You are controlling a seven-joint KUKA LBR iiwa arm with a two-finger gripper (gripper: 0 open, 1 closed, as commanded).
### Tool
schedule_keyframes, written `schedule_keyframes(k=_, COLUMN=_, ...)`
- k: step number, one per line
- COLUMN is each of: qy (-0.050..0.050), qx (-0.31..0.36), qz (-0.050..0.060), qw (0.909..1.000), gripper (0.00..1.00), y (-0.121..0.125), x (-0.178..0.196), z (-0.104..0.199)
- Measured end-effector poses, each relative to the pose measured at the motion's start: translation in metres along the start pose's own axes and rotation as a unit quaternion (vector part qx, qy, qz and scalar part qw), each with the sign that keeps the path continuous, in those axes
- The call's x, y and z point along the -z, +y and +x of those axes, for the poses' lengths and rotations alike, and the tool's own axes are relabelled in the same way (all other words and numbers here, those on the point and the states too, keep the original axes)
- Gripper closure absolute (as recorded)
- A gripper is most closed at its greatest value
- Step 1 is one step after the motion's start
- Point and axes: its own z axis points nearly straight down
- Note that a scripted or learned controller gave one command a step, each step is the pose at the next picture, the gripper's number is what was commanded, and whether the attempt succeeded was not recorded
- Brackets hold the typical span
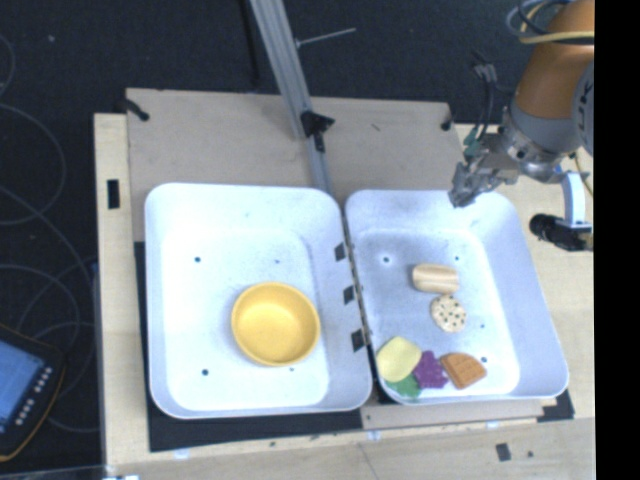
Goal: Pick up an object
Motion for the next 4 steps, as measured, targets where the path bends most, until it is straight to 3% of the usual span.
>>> schedule_keyframes(k=2, qy=0.002, qx=0.001, qz=0.001, qw=1.0000, gripper=1.00, y=-0.038, x=0.011, z=0.109)
schedule_keyframes(k=3, qy=0.001, qx=0.000, qz=0.001, qw=1.0000, gripper=1.00, y=-0.070, x=0.016, z=0.157)
schedule_keyframes(k=4, qy=0.001, qx=0.001, qz=0.001, qw=1.0000, gripper=1.00, y=-0.085, x=0.022, z=0.200)
